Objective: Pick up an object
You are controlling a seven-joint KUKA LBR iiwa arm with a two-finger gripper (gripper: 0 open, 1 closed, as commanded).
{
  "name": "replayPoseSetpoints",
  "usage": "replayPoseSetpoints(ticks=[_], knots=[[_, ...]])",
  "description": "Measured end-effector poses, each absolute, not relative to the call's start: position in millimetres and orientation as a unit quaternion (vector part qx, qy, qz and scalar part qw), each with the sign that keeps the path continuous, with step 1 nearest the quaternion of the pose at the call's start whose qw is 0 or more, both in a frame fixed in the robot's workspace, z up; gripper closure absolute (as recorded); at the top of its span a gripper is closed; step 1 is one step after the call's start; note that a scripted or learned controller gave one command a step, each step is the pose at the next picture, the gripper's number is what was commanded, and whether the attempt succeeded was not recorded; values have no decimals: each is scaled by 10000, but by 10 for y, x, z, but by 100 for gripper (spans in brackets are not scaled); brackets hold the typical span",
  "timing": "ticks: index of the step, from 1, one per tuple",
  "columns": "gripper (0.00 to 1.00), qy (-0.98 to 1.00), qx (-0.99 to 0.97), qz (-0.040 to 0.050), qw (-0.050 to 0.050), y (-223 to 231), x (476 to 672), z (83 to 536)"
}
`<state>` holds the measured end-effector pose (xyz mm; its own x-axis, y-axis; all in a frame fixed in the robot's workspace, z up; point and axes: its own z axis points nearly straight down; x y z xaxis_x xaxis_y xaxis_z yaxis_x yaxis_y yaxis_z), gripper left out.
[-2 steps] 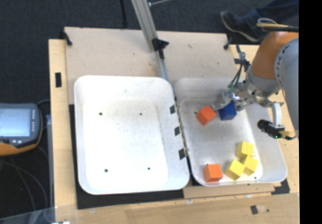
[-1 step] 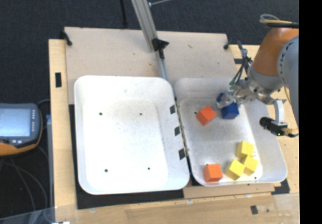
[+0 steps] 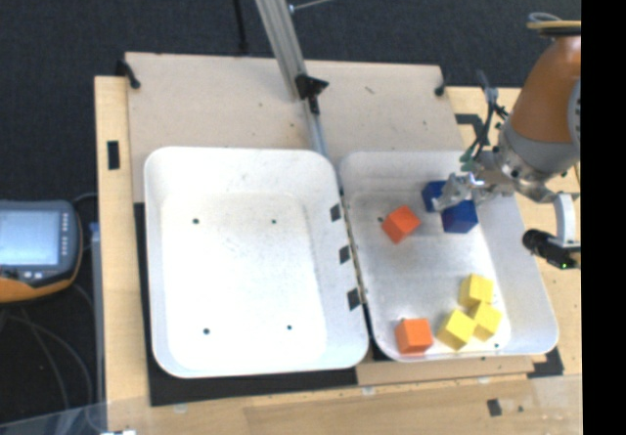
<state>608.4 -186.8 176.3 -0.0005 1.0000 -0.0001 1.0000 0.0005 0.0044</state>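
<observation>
The right bin (image 3: 386, 326) holds several small blocks. Two blue blocks lie in its upper part, one (image 3: 460, 217) larger and one (image 3: 432, 195) smaller to its upper left. My gripper (image 3: 462, 187) hangs low right above these two, between them, coming in from the right under the orange-banded wrist. An orange block (image 3: 400, 224) lies to the left of the blue ones. A second orange block (image 3: 414, 334) sits near the bin's front edge. Beside it is a cluster of yellow blocks (image 3: 471, 314).
The left bin (image 3: 245, 257) stands beside the right one, with only dark specks on its floor. A slanted aluminium post (image 3: 279, 18) rises behind the bins. A handheld control pendant (image 3: 37, 242) rests off the bench at the left.
</observation>
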Motion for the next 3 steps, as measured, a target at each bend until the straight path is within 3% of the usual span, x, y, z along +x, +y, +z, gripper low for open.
replayPoseSetpoints(ticks=[1,2,3], knots=[[100,7090,7052,16,18,-1618,5954,2104],[100,7103,7039,9,-3,-806,6214,1900],[100,7103,7039,6,-13,32,5940,1967]])
